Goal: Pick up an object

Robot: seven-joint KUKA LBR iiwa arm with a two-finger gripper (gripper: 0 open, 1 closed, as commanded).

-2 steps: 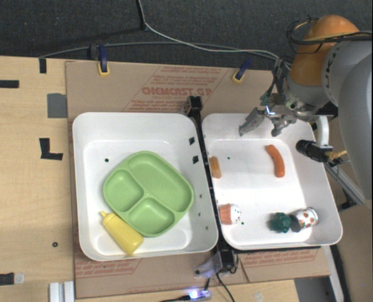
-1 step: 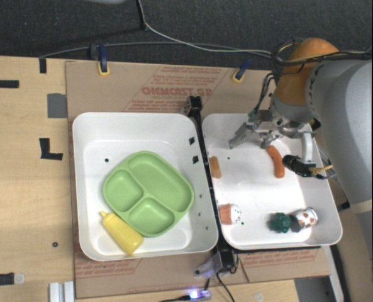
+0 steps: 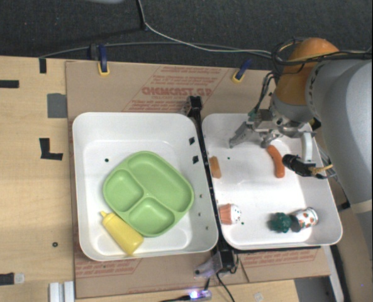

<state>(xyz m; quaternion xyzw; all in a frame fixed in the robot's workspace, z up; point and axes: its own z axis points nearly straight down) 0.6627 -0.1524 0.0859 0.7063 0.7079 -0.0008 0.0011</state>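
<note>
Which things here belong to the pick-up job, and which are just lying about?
Job in hand:
claw
orange sausage-shaped piece, beside the claw
right bin

Lying about:
green divided plate
yellow bottle
left bin
dark green toy
small brown piece

Plate (image 3: 148, 192) in left bin (image 3: 85, 131) — bottle (image 3: 121, 233) beside it.
</note>
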